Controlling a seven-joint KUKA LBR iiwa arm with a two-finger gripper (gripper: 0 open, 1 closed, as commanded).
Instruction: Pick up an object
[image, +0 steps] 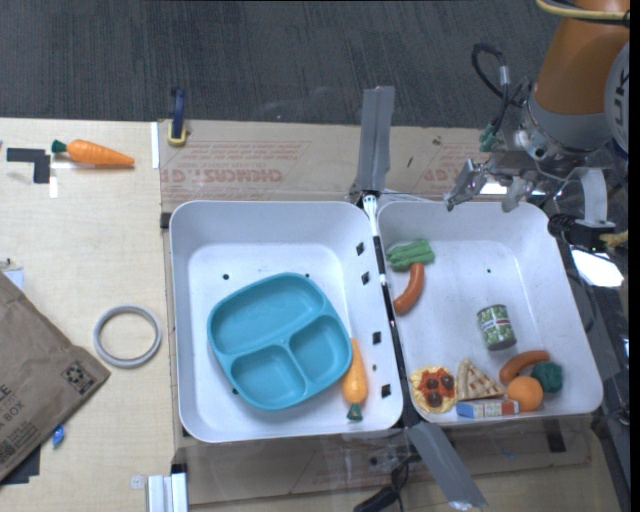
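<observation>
So the gripper (498, 189) is up over the back rim of the right bin (560, 262), fingers spread wide with nothing between them. No pick yet.

Plenty to choose from in that bin. A sausage (409, 289) lies near the left wall with a green veg (410, 253) touching its top end. A small can (495, 327) stands by itself mid-bin, well apart from the rest. Down at the front there's a clump: pizza (433, 388), sandwich wedge (478, 380), an orange (524, 393), a second sausage (524, 363), something dark green (broccoli maybe, too small to be sure) (547, 376), and a little box (487, 408) along the front wall.

If it were my call, the can. It looks like toy food, so light and rigid, but the round sides are probably slick, so the fingers should close square across the middle of the body, not near the top. It's upright and could tip if nudged. The sausage would be the backup: stiff, narrow, grab across its width mid-length, though the veg is crowding one end.

The front clump looks bad, everything is touching.

The left bin (190, 300) has a blue tray (280, 340) and a carrot (355, 374) just beside it.
</observation>
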